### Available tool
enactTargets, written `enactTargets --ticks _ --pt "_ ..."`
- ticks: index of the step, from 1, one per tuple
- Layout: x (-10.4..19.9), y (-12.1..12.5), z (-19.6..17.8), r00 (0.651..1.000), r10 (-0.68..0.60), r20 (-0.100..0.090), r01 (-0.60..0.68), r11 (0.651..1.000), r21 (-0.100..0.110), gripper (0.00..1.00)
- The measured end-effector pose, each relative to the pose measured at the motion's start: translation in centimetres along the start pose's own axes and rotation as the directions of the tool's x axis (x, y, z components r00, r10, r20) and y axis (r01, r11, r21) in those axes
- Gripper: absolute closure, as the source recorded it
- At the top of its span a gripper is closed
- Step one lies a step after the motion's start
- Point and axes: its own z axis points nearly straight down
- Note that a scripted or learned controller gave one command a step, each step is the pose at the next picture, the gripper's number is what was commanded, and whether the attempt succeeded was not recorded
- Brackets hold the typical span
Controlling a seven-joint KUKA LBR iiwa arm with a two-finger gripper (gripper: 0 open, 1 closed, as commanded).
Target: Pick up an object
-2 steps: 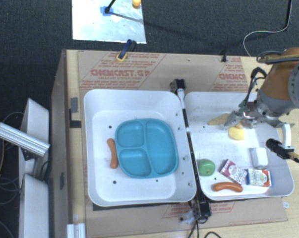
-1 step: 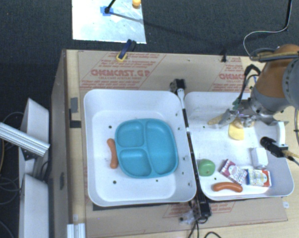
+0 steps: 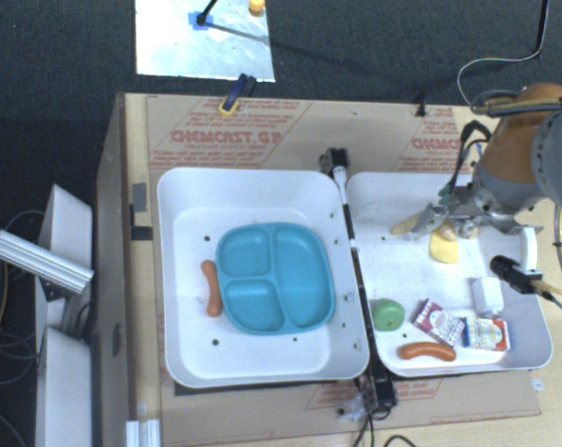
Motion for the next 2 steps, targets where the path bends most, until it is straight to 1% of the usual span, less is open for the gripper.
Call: enactTargets --ticks 1,2 --pt "-1.6 -0.1 0.3 1.0 0.001 0.001 -0.001 1.0 0.0 0.0" --pt "0.5 -0.1 0.4 1.0 -0.002 0.0 0.002 1.0 0.001 0.0"
